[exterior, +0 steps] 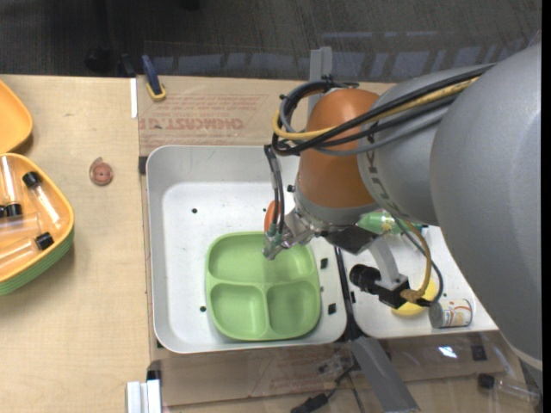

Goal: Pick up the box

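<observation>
Box hunt: claw (275,248) hangs low over left bin (172,231)

Box location cannot be told for certain; an orange-red sliver (272,214) just beside the claw, at the far rim of the green divided plate (258,304), may be its edge, the rest hidden under the arm, so its look stays unclear. The arm reaches across from the right bin (482,323), where a banana (414,303) and a can (453,314) lie, probably to come straight down. Whether the claw is spread or closed, or grips anything, cannot be told.
</observation>
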You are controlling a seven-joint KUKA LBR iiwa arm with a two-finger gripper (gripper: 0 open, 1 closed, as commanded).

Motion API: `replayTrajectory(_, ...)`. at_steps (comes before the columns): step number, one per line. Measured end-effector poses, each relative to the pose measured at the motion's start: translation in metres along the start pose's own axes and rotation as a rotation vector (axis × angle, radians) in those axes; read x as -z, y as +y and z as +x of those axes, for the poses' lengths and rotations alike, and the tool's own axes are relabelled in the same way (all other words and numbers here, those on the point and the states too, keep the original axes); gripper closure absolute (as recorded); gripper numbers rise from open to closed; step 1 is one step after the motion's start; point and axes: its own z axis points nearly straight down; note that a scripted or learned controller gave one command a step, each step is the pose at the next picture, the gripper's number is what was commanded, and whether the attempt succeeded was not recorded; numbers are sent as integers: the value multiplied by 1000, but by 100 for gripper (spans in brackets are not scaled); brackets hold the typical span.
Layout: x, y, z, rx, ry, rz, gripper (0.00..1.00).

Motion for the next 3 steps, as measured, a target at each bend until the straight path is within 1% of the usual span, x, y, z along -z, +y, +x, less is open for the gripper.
replayTrajectory(1, 85, 4, -77, 136, -1, -2, 100)
replayTrajectory(2, 54, -100, -103, 116, 1, -1, 100)
replayTrajectory(3, 27, -97, -149, -77, 1, -1, 100)
